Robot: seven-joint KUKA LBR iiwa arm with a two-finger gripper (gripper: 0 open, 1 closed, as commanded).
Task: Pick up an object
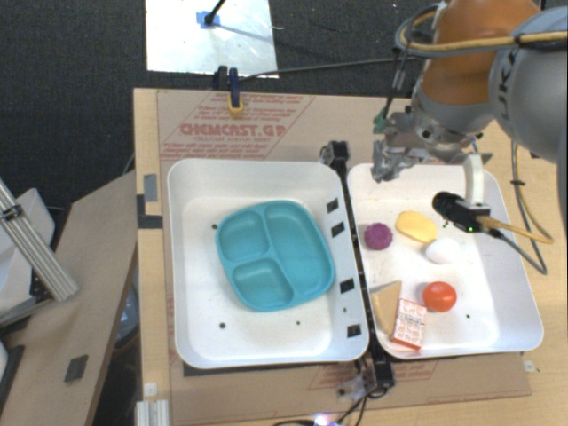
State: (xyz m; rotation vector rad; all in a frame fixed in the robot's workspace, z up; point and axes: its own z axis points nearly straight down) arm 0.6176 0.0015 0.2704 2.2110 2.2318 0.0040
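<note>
You see the gripper (388,169) hanging over the far left corner of the right bin (515,327), with the grey arm and its orange band (470,29) reaching in from the right above it. Whether its hand is released or clenched you cannot tell from this slant, and nothing shows gripped in it.

Below and in front of the gripper, the objects lie loose on the right bin's floor. You find a purple ball (378,236) near the divider, just beside a yellow lemon-shaped piece (416,226). A white egg-like object (443,251) sits just right of the yellow one, and a red tomato-like object (439,296) lies nearer the front. At the bin's front left, a tan wedge (384,303) touches a small red and white packet (409,323). A black device (459,211) with a wooden stick is mounted over the right bin's back half.

In the left bin (195,327) you see a teal divided tray (274,254) lying flat, turned a little, well apart from the gripper. Both bins rest on a cardboard sheet (240,127) printed with red lettering
</note>
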